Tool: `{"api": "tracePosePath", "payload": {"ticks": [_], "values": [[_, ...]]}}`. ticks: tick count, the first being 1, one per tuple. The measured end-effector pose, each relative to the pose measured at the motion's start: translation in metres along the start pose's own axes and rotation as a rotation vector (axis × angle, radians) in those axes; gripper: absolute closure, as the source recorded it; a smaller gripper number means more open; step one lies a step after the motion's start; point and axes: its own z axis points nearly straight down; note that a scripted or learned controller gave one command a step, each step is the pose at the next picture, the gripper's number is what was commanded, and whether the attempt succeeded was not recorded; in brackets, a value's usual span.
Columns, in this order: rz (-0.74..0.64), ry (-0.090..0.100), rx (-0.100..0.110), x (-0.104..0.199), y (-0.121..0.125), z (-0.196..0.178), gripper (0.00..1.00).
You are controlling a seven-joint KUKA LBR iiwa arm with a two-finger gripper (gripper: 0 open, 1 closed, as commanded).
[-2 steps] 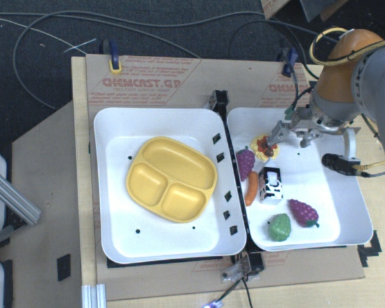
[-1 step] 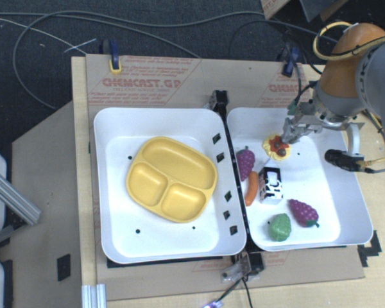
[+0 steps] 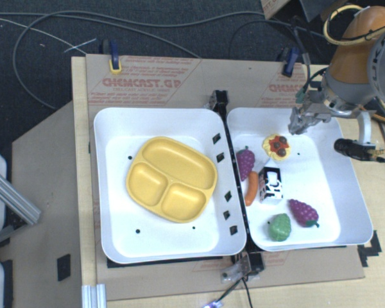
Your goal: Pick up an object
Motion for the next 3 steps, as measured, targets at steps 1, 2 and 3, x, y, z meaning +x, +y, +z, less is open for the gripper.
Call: {"api": "tracePosePath", "payload": {"ticks": [1, 2, 3], "values": [[0.001, -0.001, -0.001, -0.008, -0.003, -0.057, 1.0], [0.0, -0.001, -0.002, -0.013, -0.002, -0.103, 1.0], [-0.002, 0.004, 0.009, 0.03, -0.03, -0.088, 1.0]]}}
